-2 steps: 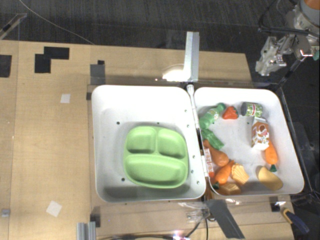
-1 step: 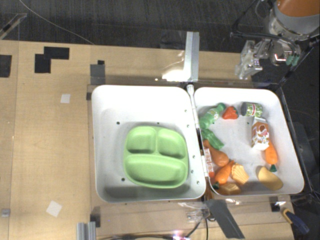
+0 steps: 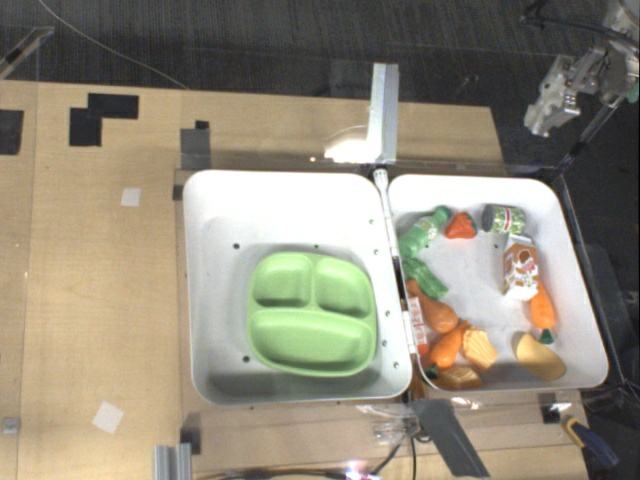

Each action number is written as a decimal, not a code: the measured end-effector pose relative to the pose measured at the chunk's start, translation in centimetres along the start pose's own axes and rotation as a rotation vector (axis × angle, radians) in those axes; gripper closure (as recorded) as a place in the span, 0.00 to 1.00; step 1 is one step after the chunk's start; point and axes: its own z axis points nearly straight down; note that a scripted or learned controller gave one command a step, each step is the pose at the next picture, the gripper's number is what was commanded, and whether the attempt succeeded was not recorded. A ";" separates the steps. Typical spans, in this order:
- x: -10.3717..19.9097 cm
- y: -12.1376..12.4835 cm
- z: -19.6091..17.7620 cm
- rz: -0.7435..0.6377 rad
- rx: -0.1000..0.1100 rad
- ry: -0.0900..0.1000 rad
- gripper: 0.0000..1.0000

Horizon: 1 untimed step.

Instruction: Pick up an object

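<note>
The left bin (image 3: 205, 268) holds a green divided tray (image 3: 312, 313). The right bin (image 3: 570, 258) holds toy foods (image 3: 470, 288) scattered across its floor. The claw (image 3: 560, 98) hovers beyond the right bin's far corner, gripping nothing; its spread cannot be told.
</note>
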 end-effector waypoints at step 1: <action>5.3 11.1 10.6 0.160 -0.003 0.013 1.00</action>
